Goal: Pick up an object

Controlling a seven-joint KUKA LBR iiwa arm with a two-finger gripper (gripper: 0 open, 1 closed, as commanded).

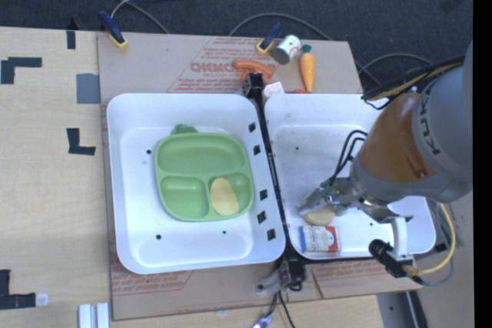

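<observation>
My gripper (321, 203) is low in the right bin (307, 127), near its front left part. Its grey fingers sit right over a small tan object (318, 217), touching or nearly touching it. A flat white packet with red and blue print (318, 240) lies just in front of that object, by the bin's front wall. In the left bin (131, 188) rests a green divided plate (203, 174) with a pale yellow piece (224, 197) in its lower right compartment. The bulky grey and orange arm hides the right side of the right bin.
Behind the bins, on the cardboard, lie a toy carrot (307, 70), an orange-red item (254, 67) and a small white cylinder (288, 48). Blue-yellow clamps (112, 28) hold the cardboard. Cables run along the divider between the bins and off the front edge.
</observation>
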